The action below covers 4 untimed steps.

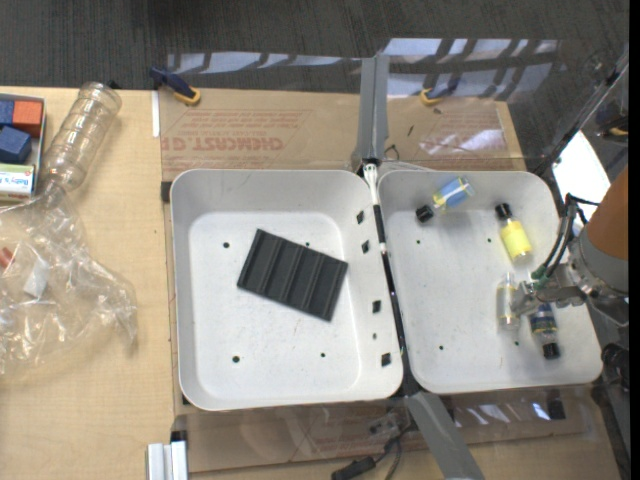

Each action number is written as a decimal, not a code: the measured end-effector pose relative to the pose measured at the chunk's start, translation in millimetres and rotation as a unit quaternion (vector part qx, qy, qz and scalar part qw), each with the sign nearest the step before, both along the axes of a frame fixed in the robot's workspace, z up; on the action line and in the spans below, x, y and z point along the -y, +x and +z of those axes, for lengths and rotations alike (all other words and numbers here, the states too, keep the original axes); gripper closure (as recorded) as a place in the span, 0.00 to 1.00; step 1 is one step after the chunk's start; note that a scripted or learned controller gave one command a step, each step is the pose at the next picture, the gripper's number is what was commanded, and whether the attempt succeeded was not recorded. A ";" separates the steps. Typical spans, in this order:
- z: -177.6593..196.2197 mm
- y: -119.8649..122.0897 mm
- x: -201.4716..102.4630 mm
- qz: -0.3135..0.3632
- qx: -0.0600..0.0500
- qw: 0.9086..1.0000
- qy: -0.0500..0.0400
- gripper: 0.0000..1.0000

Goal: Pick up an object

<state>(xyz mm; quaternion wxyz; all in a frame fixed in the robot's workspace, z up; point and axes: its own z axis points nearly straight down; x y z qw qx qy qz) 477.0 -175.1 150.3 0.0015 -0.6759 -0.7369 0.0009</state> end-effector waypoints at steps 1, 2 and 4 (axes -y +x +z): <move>-0.1 -0.1 0.0 0.000 0.000 1.000 0.000 0.00; -55.2 5.5 6.2 0.028 0.004 1.000 0.006 0.00; 77.2 3.6 -45.6 0.026 0.002 1.000 -0.001 1.00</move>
